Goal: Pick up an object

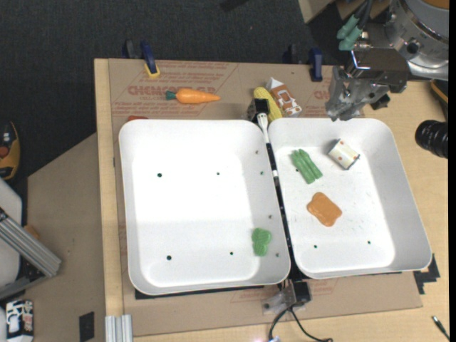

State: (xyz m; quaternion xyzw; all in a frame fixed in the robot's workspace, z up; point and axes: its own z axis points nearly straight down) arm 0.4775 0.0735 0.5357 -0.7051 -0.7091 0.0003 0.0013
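Green lump (pixel 261 241), end effector (pixel 345 110) blurred

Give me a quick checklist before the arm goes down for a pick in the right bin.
1. Gripper above right bin: not ok, it hangs over the far rim.
2. Nearest target, white block, lying free: ok.
3. Green bean pod apart from block: ok.
4. Orange piece apart from both: ok.
5. Fingers ready: cannot tell.
6. Carrot inside a bin: not ok, it lies behind the left bin.
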